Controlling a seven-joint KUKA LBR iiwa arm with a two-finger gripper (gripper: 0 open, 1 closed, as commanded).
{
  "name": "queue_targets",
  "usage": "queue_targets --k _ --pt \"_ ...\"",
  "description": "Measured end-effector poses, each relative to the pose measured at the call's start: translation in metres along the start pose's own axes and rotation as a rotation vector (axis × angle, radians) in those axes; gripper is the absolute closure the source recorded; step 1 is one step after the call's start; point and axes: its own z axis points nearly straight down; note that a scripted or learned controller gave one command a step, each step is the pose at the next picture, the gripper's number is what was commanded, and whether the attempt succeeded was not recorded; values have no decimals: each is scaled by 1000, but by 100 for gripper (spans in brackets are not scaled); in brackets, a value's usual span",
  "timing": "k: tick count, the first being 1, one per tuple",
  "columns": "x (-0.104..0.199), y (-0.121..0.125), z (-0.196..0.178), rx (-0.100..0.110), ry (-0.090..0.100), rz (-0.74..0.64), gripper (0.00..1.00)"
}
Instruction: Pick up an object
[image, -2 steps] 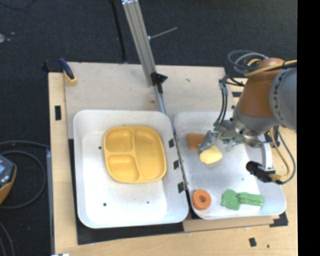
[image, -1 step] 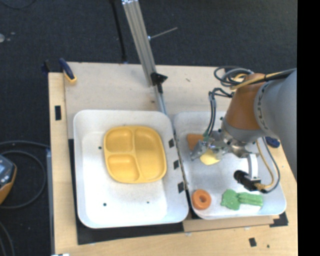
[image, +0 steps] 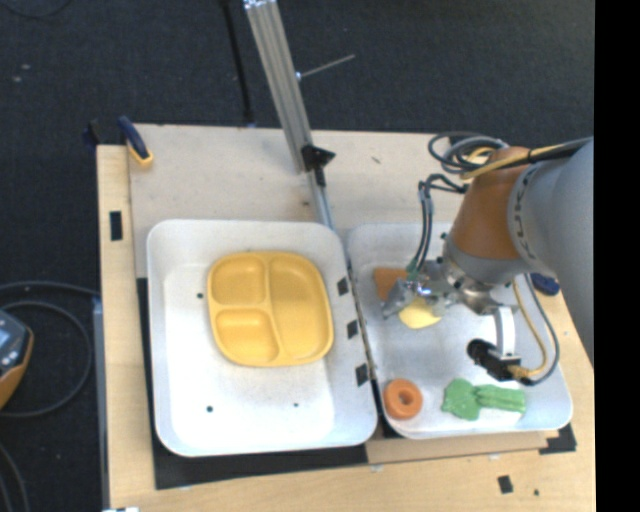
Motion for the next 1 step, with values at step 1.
queue_targets --k 1 --pt "-2 2 -12 -7 -1 5 100"
